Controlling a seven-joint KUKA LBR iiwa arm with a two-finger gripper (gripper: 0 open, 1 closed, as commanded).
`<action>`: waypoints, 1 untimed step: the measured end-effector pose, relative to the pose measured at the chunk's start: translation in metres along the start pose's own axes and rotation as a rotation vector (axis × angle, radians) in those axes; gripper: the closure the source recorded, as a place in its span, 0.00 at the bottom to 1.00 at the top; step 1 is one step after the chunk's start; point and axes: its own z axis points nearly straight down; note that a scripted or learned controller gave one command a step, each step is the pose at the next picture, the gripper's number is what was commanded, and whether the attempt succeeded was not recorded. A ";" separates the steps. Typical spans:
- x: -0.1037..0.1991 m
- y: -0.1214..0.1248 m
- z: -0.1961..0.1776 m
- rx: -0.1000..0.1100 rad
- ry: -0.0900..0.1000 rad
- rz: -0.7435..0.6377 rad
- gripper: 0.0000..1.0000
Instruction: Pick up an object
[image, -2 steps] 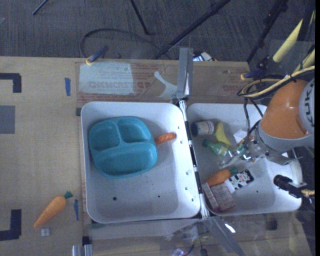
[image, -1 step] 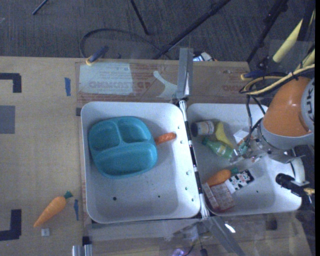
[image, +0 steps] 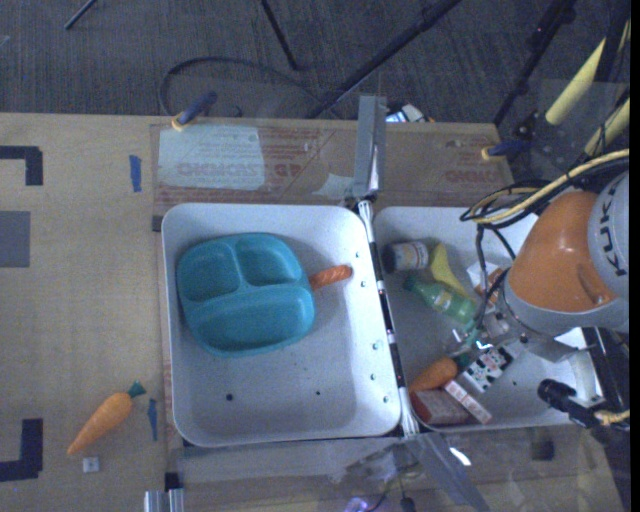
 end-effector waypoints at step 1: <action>0.048 0.053 -0.096 0.008 0.006 0.022 1.00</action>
